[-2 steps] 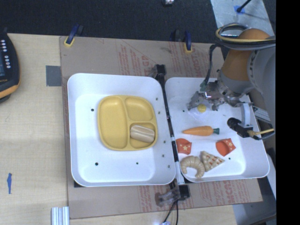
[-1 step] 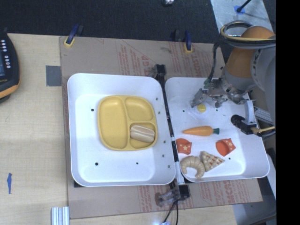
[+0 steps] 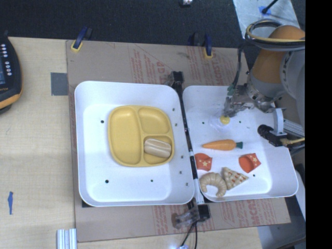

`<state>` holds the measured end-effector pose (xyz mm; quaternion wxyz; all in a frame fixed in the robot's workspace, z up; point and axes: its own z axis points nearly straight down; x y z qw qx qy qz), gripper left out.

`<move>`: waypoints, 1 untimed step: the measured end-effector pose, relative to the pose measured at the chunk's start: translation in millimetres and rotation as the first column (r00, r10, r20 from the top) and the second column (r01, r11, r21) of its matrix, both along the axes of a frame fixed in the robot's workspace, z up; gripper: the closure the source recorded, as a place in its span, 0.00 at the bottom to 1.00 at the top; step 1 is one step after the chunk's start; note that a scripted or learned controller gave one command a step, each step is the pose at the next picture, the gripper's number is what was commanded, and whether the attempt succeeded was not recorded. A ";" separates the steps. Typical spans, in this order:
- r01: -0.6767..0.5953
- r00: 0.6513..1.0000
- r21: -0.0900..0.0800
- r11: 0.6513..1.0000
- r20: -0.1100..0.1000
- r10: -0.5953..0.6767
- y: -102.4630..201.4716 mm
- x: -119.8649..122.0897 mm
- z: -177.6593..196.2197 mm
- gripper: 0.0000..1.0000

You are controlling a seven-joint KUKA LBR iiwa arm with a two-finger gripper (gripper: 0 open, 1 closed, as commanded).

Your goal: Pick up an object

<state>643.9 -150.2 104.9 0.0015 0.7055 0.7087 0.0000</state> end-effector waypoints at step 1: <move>-0.001 1.000 0.000 1.000 -0.002 0.001 0.0 -0.6 -0.9 0.00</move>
